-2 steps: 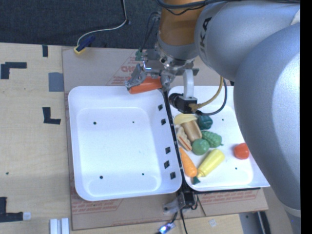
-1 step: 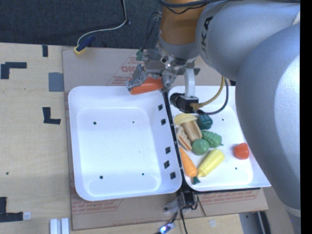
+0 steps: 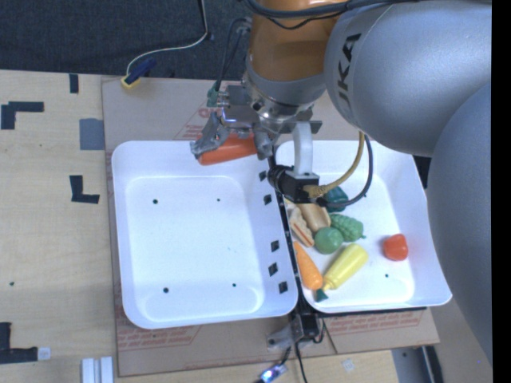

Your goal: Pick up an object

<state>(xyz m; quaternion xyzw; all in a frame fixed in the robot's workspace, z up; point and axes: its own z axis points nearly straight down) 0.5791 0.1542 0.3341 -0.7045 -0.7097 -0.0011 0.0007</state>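
Two white bins sit side by side on the surface. The left bin holds nothing on its floor. Above its upper rim, near frame centre, the gripper has its fingers closed on one orange carrot-like piece. The right bin holds one orange carrot, one yellow corn, two green vegetables, and one red tomato.

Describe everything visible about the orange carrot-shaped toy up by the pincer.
The orange carrot-shaped toy looks like smooth plastic, long and tapered. It lies nearly level over the far rim of the left white bin, its right end hidden behind the arm's wrist. The pincer has its grey metal fingers closed on the toy's left end. Nothing else appears to touch it.
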